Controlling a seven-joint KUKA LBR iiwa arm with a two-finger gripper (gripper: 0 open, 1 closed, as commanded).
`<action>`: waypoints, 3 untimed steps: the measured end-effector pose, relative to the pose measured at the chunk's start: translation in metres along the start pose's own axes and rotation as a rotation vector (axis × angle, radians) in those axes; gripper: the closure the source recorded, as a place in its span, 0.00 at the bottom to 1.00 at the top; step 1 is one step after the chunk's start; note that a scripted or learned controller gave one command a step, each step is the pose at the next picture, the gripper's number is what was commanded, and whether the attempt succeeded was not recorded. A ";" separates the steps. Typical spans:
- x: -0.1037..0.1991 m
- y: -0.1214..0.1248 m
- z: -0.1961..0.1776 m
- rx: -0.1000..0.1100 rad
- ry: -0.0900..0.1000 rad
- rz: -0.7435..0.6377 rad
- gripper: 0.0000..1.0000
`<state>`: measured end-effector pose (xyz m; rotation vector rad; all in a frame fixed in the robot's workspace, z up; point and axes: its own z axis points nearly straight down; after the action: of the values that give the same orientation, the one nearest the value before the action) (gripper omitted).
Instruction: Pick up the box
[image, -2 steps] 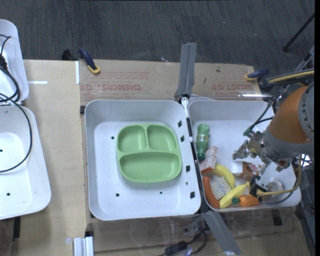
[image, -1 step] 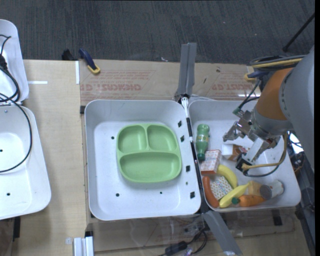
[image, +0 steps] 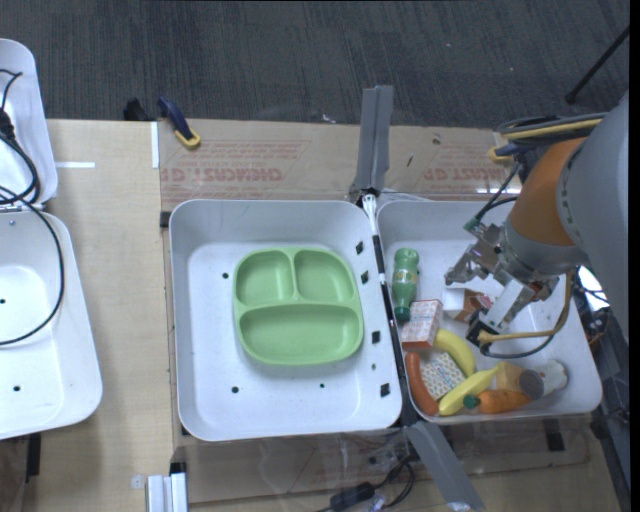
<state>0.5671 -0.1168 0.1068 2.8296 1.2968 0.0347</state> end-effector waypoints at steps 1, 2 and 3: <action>-0.018 -0.056 0.014 0.037 -0.011 0.032 0.00; 0.049 0.033 0.017 0.036 -0.014 0.155 0.00; 0.012 -0.012 0.015 0.038 -0.013 0.106 0.00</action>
<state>0.5666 -0.0999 0.0911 2.9230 1.1567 -0.0061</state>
